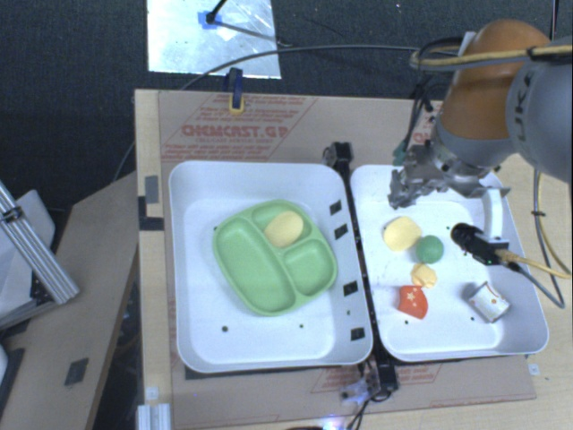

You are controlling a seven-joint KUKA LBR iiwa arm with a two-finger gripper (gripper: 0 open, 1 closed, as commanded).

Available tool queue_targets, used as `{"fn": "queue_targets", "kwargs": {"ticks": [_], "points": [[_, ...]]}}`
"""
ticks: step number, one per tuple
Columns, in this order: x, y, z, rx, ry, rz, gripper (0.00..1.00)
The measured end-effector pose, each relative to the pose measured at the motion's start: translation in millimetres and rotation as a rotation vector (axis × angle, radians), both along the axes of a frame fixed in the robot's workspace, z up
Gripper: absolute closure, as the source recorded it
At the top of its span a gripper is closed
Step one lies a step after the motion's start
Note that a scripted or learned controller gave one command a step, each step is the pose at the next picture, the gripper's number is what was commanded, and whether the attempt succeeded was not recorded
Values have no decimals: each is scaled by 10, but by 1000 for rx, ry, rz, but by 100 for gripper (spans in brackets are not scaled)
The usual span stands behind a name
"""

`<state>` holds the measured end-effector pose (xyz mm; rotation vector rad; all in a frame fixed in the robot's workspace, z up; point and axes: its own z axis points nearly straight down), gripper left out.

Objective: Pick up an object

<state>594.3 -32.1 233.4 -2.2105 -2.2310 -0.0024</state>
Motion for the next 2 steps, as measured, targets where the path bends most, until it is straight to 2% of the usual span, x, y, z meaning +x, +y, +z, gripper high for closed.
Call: {"fn": "queue_targets", "kwargs": {"ticks": [2], "points": [[-170,1004,84,0,1,1,100]]}}
